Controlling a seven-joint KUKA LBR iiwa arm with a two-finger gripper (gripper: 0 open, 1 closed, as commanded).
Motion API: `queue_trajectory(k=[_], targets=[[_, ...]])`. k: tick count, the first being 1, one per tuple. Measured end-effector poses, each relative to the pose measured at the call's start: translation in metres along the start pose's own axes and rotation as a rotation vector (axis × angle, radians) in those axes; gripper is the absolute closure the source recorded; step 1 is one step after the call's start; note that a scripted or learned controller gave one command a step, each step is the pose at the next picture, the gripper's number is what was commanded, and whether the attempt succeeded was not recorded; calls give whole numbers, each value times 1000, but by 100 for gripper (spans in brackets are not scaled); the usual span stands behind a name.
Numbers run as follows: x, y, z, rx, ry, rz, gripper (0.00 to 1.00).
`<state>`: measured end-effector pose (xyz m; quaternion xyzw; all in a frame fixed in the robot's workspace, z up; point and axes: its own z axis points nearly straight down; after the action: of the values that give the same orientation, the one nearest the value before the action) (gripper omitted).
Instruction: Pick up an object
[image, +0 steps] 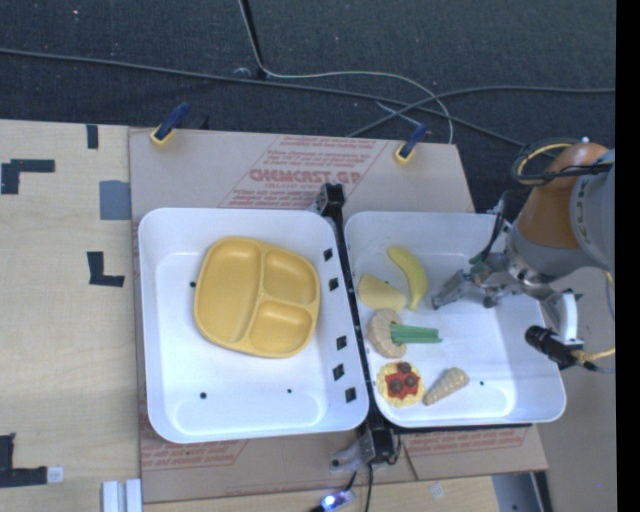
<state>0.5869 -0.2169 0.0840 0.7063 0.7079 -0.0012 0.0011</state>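
Right of centre, the gripper (446, 294) hung empty, fingers apart, beside the banana (409, 273); it should straddle the fruit squarely.

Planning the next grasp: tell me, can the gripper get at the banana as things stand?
Probably yes. The gripper sits in the right bin just right of the banana, with bare floor between them.

The claw (447, 292) is hanging over the right bin (500, 350) beside the banana (408, 273); a yellow tray (257, 297) is lying in the left bin (170, 330).
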Motion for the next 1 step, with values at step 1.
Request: queue_trajectory(k=[1], targets=[[0,2,-13,-6,-2,-1,100]])
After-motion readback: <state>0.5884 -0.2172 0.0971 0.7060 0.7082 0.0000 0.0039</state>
